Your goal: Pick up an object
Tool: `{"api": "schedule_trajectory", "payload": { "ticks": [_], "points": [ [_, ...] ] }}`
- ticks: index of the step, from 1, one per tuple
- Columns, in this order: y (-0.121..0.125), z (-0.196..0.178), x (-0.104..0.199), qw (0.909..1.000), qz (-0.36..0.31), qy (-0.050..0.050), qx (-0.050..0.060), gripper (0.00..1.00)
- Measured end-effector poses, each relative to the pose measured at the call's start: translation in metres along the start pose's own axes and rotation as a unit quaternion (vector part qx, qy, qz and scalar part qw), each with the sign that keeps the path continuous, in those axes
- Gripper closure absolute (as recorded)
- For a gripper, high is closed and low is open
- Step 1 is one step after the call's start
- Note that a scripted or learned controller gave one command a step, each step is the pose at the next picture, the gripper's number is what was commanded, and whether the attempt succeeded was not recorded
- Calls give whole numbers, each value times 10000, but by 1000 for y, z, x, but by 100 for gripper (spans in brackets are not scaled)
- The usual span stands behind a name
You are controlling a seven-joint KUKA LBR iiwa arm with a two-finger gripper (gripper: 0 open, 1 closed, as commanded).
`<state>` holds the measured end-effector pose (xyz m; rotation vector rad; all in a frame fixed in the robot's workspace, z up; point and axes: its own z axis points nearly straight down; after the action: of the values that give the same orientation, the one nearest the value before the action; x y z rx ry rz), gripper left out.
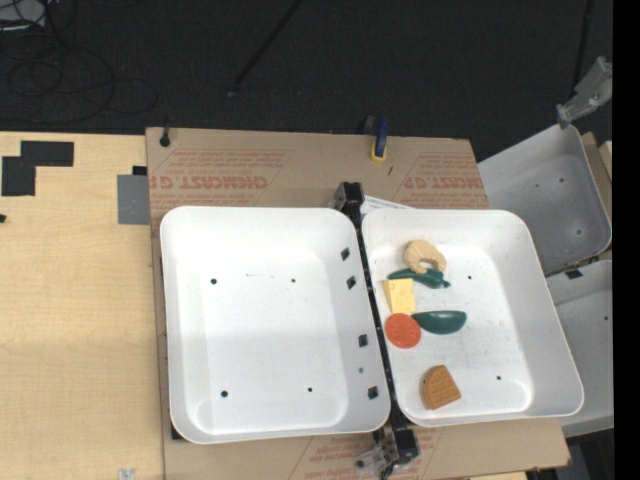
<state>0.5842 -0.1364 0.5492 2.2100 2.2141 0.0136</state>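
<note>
Several small objects lie in the right bin (520, 268). A tan curved piece (425, 254) sits at the top, with a thin dark green piece (422, 278) just below it. A yellow block (400, 294) lies left of centre. Beside it rests a dark green oval piece (440, 320). A red disc (403, 331) touches the yellow block's lower edge. A brown wedge (439, 387) lies apart near the bin's front.
The left bin (250, 268) stands beside the right one, joined by black clips along the seam (362, 308). Both rest on a cardboard sheet (260, 173). A grey metal plate (550, 193) lies at the right. A blue-yellow clamp (379, 140) sits at the back.
</note>
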Motion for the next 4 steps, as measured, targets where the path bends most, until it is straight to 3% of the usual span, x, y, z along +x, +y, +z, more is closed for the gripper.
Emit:
{"api": "schedule_trajectory", "payload": {
  "ticks": [1,2,3,4],
  "points": [
    [3,2,1,9999,-28,13,106,100],
    [-60,35,88,9999,-25,29,117,100],
    [-88,9,152,10000,-19,19,84,100],
    [-109,9,230,9999,-37,19,100,100]
  ]
}}
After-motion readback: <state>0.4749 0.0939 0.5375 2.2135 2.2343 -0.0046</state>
